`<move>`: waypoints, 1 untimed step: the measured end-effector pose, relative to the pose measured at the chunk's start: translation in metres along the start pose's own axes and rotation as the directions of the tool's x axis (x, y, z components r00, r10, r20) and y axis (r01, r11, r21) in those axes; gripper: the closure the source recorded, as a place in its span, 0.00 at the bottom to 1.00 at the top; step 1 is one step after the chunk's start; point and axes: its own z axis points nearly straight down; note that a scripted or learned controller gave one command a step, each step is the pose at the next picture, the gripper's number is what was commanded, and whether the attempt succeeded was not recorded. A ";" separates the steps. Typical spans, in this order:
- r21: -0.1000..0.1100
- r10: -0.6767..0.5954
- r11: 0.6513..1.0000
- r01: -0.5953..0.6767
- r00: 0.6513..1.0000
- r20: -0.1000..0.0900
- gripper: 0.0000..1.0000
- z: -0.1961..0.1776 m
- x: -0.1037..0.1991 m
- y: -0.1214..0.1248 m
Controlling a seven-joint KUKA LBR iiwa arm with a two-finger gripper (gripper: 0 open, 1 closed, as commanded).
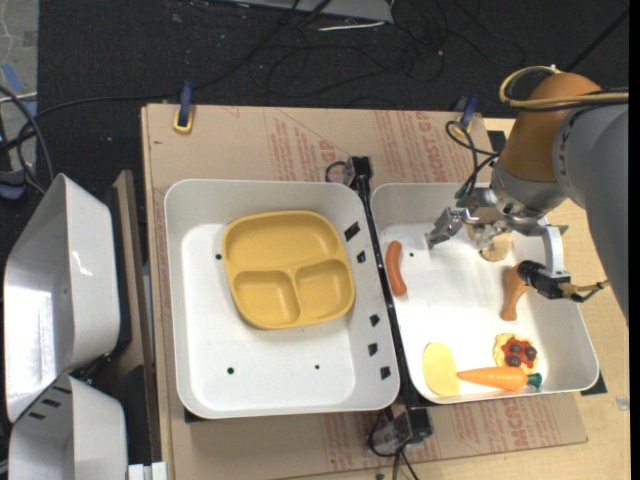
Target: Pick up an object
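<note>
My gripper (468,236) hangs low over the back of the right bin (570,328) and stands open, with one finger (442,233) splayed out to the left. A small beige lump (493,249) lies right by its other side; nothing is clamped between the fingers. An orange-red sausage (397,268) lies along the bin's left wall. A brown drumstick-like piece (512,293) rests to the right of the gripper. At the front lie a pale yellow piece (438,368), an orange carrot (490,376) and a small yellow piece with red and dark spots (516,350).
The left bin (190,298) holds a yellow divided plate (288,268). A black divider (378,278) separates the two bins. Bare white floor shows in the middle of the right bin between the sausage and the drumstick.
</note>
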 end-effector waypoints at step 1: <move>-0.003 -0.001 1.000 0.001 1.000 0.001 1.00 -0.011 0.000 0.001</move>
